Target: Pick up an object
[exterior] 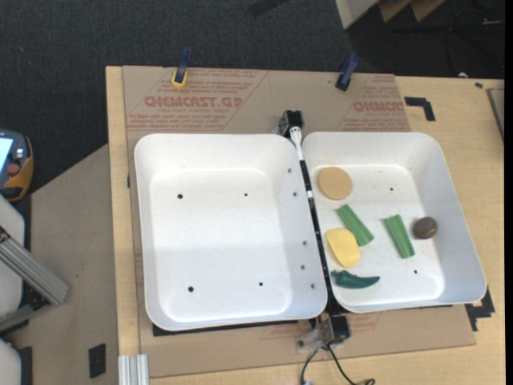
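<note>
Whether the gripper is open or closed cannot be told from this view.

The things to pick lie in the right bin (454,184), and the round tan disc (334,183) near its upper left corner serves as the marker. Just below the disc and slightly right lies a green stick (353,224), set at a slant. Below that, and straight down from the disc, sits a yellow lump (344,248), touching the stick's lower end. Farther down again lies a dark green pepper shape (354,279), near the bin's front wall. To the disc's lower right lies a second green stick (398,236), and just beyond it a small brown ball (424,228).

Left of the disc, across the seam, is the left bin (157,160). Both bins rest on a cardboard sheet (120,215). Above and left of the disc, the sheet bears faded red print (193,100) reading roughly "CHEMCAST GP". Similar print (378,103), above and right of the disc, is harder to read. Two blue clamps (183,58) (348,70) grip the sheet's far edge.
</note>
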`<state>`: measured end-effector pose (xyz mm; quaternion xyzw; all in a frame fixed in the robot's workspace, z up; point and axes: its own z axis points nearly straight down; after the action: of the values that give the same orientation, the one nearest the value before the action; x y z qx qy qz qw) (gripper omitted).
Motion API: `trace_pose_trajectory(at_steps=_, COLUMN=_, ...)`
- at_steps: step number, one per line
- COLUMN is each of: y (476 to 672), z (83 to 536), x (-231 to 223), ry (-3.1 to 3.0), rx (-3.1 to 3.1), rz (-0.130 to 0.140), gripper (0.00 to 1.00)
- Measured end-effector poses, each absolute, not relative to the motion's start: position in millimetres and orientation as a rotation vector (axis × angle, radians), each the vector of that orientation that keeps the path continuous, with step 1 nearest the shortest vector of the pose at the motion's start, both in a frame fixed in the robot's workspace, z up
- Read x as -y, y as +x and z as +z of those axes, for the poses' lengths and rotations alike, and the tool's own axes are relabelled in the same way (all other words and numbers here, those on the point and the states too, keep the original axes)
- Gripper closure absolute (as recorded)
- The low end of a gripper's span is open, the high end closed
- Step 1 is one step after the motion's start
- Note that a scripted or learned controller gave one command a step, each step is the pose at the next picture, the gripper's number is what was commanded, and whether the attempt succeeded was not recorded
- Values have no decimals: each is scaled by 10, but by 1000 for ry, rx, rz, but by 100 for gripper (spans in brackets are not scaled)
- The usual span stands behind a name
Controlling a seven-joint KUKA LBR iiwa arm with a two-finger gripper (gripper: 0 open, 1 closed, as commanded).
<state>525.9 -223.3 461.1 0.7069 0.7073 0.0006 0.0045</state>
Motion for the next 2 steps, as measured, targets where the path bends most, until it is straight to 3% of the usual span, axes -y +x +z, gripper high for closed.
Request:
trace_pose_trajectory(at_steps=1, y=5092, z=3430, x=1604, ry=2225, rx=-2237, rz=-8, gripper=100)
trace_pose_trajectory(at_steps=2, y=4776, z=2973, x=752, ry=2219, rx=-2236, rz=-4, gripper=100)
